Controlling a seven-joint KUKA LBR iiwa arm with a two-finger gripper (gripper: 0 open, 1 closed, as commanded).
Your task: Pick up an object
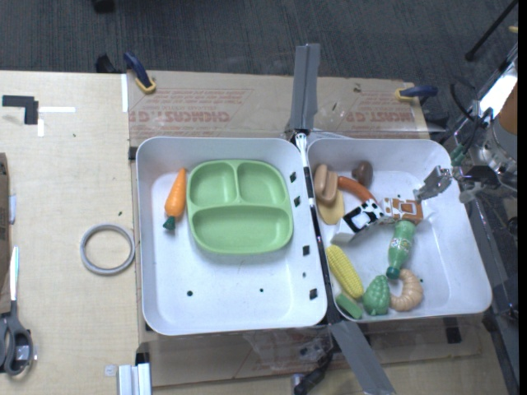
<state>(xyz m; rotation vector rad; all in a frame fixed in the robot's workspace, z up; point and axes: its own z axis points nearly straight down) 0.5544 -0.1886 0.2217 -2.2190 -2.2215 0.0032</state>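
Note:
My gripper hangs over the right part of the right bin, just right of a small orange patterned box. Nothing shows in its grasp. Below it lie a green bottle, a tan curled pastry, a green bumpy toy and a corn cob. Near the divider sit a bun-like toy, an orange sausage shape, a brown lump and a black-and-white card.
The left bin holds a green divided plate and a toy carrot. On the bench to the left lie a grey ring and scissors. A metal post stands behind the bins.

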